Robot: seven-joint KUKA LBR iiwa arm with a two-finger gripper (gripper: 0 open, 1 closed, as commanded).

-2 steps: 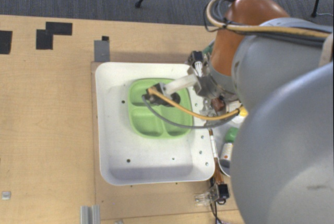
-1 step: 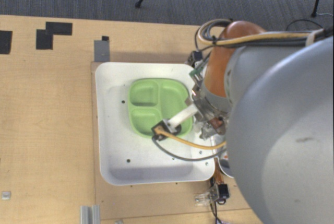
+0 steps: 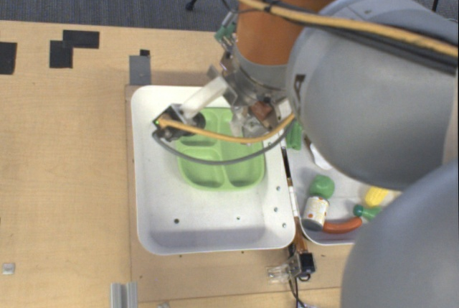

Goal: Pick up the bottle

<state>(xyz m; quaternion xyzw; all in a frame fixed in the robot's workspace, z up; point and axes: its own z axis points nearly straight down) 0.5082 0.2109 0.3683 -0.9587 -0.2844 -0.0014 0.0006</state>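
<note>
Lying in the right bin, bottle [image 3: 316, 204] well apart from claw [image 3: 247, 123]

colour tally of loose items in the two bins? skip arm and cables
Green: 3 (divided tray, cap-like piece, small piece)
Yellow: 1 (item)
Red-orange: 1 (long item)
White: 1 (small bottle)
Total: 6, counting what the arm leaves in sight.
</note>
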